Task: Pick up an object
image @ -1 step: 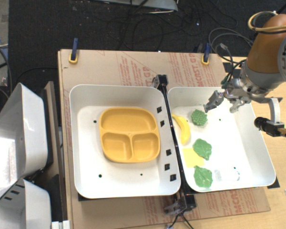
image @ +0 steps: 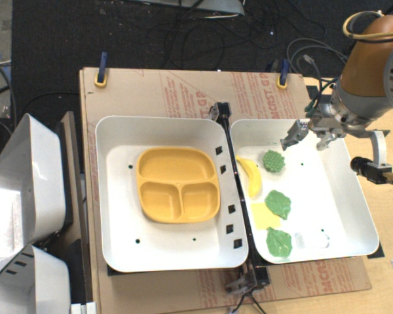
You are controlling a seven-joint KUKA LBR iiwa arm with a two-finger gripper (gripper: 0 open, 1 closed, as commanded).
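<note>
1. White plastic is forming two shallow bins sitting side by side on a brown cardboard sheet [image: 183, 87], the left bin [image: 118, 241] and the right bin [image: 350, 221] touching along a black divider.
2. A yellow compartment tray [image: 179, 183] is lying flat in the middle of the left bin, with three sections facing up.
3. The grey arm with its orange band [image: 372, 41] is reaching in from the right, and the gripper [image: 310, 136] is hovering over the upper part of the right bin with its two fingers spread apart and nothing between them.
4. A green broccoli piece [image: 273, 161] is sitting just below and left of the gripper, apart from the fingers.
5. A yellow banana [image: 250, 175] is lying near the divider, just beside the broccoli.
6. A green leafy piece [image: 278, 203] is resting lower down, with a flat yellow piece [image: 262, 216] touching it.
7. Another green leafy piece [image: 279, 242] is lying near the bin's lower edge.
</note>
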